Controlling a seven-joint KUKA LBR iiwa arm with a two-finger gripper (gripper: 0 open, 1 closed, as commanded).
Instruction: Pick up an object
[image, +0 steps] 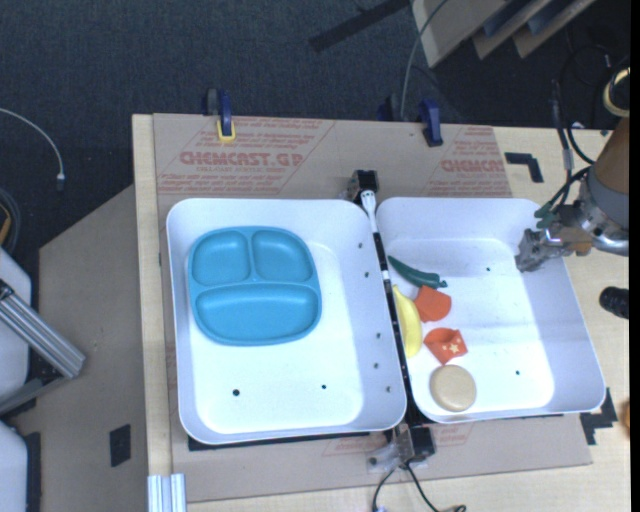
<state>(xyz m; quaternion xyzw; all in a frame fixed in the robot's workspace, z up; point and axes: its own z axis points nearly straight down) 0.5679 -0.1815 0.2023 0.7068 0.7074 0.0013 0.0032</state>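
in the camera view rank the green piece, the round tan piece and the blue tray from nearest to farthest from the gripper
1. Green piece: left part of the right bin, nearest the gripper at that bin's upper right.
2. Round tan piece: front of the right bin, further down and away.
3. Blue tray: in the left bin, farthest.

Glossy smooth white plastic bins (270, 415), matt blue plastic tray (256, 285)

Arm (612, 190) enters from right edge, wrist angled left and downward. Gripper (532, 250) sits low at arm's left end.
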